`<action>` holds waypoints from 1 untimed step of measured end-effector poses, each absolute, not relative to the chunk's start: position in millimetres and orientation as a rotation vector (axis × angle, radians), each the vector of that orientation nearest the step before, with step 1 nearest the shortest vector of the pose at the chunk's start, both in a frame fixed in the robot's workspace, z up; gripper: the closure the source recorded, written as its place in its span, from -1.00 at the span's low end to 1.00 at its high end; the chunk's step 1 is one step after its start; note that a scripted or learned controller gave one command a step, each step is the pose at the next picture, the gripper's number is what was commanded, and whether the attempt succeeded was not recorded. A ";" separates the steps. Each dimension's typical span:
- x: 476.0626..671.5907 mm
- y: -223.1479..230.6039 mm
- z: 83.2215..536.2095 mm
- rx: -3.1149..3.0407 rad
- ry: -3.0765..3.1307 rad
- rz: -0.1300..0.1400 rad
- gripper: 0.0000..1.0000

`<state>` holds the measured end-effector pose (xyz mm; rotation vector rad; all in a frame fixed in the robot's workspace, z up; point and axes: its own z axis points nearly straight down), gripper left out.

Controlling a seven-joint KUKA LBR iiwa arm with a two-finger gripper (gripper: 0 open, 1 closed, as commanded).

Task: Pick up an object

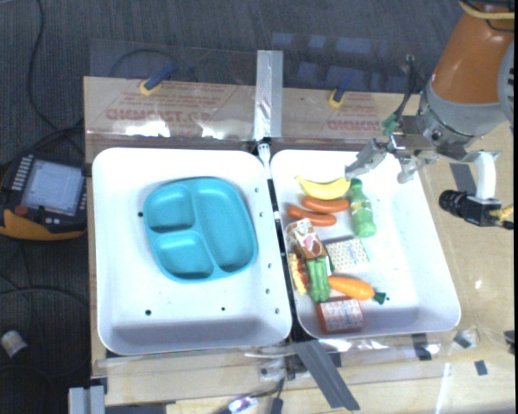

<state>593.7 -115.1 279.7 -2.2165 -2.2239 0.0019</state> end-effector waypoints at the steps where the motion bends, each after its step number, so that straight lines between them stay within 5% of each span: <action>1: 601.9 -137.8 318.9 -2.187 -2.254 0.000 -1.00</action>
